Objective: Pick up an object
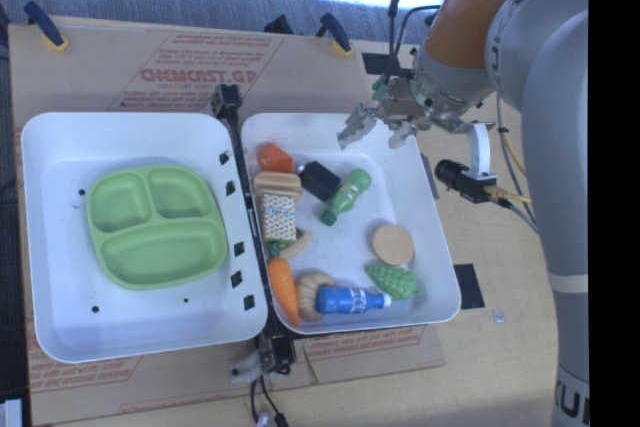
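Progress: nothing is picked up yet; the whole grasp and lift are left, as I judge it.
Gripper (380, 127): hovers over the far edge of the right bin (432, 215), jaws spread wide with nothing between them.
Nearest things: green bottle (346, 196) and black block (320, 180), lying in the bin just near of the jaws.
Other things: blue bottle (354, 300), carrot (283, 287), round cookie (393, 244).
Left bin (50, 165): holds a green divided plate (156, 225).

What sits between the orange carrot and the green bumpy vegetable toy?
In the camera view, the blue bottle lies between the orange carrot and the green bumpy vegetable toy.
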Action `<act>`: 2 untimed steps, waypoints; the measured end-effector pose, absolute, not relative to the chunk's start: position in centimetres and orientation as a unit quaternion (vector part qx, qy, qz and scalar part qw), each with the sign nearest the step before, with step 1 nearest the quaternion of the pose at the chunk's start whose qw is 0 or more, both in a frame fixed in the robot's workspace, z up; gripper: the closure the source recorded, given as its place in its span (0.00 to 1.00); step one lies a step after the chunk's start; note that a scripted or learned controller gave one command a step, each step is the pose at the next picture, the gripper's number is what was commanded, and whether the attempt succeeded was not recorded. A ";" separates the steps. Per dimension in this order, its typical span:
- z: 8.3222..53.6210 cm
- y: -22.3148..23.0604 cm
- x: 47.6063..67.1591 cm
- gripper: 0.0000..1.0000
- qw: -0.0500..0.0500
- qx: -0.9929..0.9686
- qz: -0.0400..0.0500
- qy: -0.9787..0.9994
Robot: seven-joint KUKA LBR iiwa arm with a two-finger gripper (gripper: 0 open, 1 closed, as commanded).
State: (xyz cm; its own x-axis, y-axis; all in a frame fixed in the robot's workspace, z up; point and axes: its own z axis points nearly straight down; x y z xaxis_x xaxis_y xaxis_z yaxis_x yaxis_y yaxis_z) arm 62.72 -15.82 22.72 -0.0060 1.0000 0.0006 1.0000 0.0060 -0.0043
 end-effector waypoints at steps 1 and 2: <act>11.3 -16.1 60.7 0.00 0.001 -0.705 0.001 -0.709; 9.1 -20.5 65.6 0.00 0.001 -0.705 0.001 -0.709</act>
State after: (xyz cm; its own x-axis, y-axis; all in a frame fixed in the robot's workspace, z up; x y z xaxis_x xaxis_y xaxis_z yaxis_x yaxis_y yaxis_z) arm 65.63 -20.54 9.15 -0.0059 1.0000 0.0007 1.0000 0.0059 -0.0030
